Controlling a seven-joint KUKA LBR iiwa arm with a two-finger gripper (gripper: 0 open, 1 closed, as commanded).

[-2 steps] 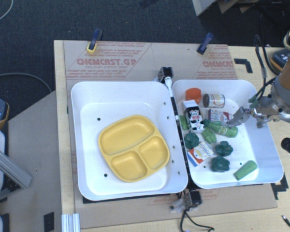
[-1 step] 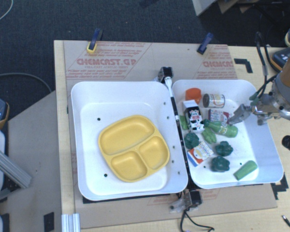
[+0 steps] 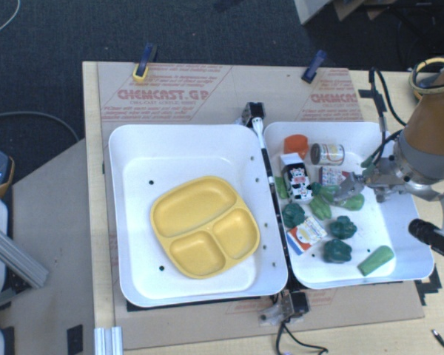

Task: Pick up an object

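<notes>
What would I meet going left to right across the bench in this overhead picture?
Left white bin → yellow divided plate → black-and-white cow toy → small can → green block → robot arm.

Single fixed view, mounted high above the desk (image 3: 207, 87), angled down at a slant. Set far enough back to take in both white bins: left bin (image 3: 133, 161), right bin (image 3: 399, 265), plus dark floor beyond. Arm (image 3: 429, 135) entering from frame right.
</notes>
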